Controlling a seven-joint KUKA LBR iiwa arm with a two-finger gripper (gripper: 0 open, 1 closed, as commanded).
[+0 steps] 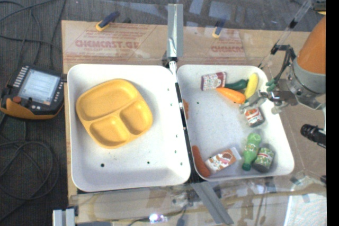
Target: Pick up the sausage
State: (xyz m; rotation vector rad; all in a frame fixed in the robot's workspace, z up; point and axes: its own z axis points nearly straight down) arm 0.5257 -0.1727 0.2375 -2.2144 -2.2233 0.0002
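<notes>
we see the sausage point(200, 162) lying along the lower left wall of the right bin point(233, 172), just beside a red-labelled packet point(221, 160). the gripper point(253, 102) hangs over the bin's upper right part, near a carrot point(231, 95), a banana point(251, 85) and a small can point(255, 117), well apart from the sausage; whether it is wide or narrow we cannot tell. a green bottle point(250, 151) and a dark jar point(264, 158) sit at lower right. the left bin point(95, 169) holds a yellow divided tray point(114, 112).
</notes>
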